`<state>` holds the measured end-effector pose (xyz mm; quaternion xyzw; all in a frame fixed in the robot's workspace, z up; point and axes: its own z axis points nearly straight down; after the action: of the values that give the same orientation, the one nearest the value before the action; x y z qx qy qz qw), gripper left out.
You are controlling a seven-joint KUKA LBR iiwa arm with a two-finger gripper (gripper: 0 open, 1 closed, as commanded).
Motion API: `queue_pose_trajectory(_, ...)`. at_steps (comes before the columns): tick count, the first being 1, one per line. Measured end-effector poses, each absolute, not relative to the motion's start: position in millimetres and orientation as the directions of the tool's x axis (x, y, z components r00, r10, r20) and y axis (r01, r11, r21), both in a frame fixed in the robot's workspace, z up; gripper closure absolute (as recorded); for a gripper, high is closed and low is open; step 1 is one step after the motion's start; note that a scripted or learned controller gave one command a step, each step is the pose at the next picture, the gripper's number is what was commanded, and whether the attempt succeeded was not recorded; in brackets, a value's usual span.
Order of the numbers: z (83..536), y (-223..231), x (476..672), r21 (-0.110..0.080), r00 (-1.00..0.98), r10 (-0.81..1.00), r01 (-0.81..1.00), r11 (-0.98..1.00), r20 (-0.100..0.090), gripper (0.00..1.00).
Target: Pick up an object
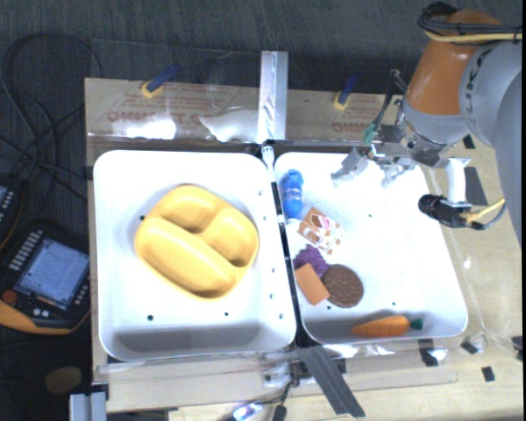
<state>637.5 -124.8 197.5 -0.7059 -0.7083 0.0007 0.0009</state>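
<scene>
The gripper (373, 170) hangs over the far end of the right bin (421, 261), its 2 pale fingers (349, 168) spread apart with nothing between them. Behind it the grey arm (495, 77), ringed by its orange band (438, 73), reaches in from the right edge of the bench (495, 270).

Nearest the open fingers, a blue bottle (291, 193) lies along the bin's left wall, near the far corner. Just this side of it sits a small printed packet (320, 229), red and white. Closer still to the camera, a purple item (313, 258) touches an orange block (311, 283), and a round brown disc (342, 286) rests just beside both. A carrot (381, 326), its green tip pointing right, lies along the near wall of that bin, apart from the cluster.

Across the divider, the left bin (123, 323) holds 1 large yellow lumpy object (195, 239) at its middle. Beyond the 2 bins, crumpled clear plastic (232, 123) lies on the board. Off the bench to the left, 2 handheld control pendants (39, 279) rest on dark carpet.
</scene>
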Motion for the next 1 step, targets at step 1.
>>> queue_pose_trajectory(1, 255.4, -123.5, 631.5, -0.001, -0.146, 0.989, 0.989, 0.146, -0.004, 0.0)
